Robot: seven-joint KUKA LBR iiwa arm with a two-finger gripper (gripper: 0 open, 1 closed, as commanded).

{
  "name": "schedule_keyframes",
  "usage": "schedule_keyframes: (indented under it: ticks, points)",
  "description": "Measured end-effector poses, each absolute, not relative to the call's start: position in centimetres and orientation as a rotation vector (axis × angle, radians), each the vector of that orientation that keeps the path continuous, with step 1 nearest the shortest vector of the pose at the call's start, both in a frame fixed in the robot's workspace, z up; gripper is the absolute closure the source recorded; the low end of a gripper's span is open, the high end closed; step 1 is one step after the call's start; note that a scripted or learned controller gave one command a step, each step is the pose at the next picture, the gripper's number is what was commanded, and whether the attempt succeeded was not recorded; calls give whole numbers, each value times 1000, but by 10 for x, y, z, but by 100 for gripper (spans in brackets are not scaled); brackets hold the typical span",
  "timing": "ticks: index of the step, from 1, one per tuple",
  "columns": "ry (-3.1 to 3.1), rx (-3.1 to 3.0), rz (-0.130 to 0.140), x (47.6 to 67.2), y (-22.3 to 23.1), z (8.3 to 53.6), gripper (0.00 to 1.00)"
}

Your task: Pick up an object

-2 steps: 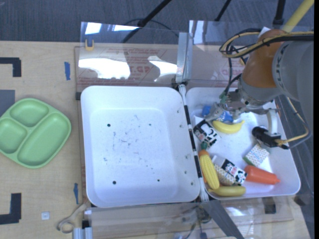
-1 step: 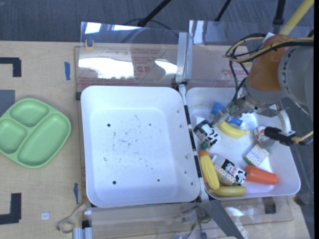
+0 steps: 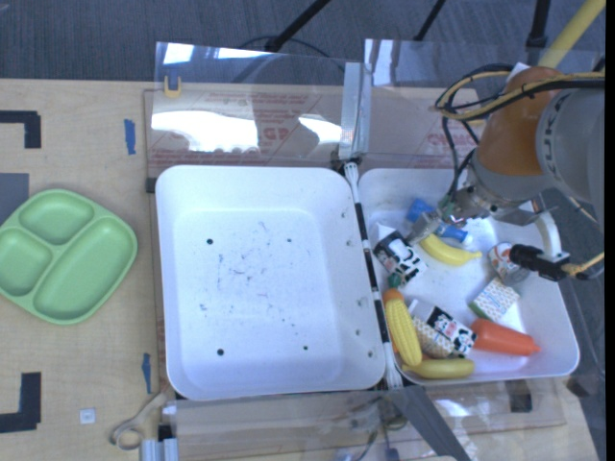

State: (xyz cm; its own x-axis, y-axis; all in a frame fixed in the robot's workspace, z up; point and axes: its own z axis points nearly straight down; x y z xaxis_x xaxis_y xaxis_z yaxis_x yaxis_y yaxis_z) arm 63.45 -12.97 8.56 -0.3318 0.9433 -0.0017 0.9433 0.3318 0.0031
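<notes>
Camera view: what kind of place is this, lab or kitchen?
Most likely a robot lab test bench, not a kitchen: two white bins set side by side, toy food like a plastic carrot and corn cob, and tripod legs on carpet behind.

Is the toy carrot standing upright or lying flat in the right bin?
Lying flat. The toy carrot rests on its side on the floor of the right bin, green top toward the corn cob.
</notes>
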Motion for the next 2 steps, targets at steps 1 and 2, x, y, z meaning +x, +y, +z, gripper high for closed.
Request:
schedule_keyframes:
  ticks: [1,2]
  points:
    - [2563,1815,3,634,-129,96,100]
    - [2467,1946,0,667,-78,207,100]
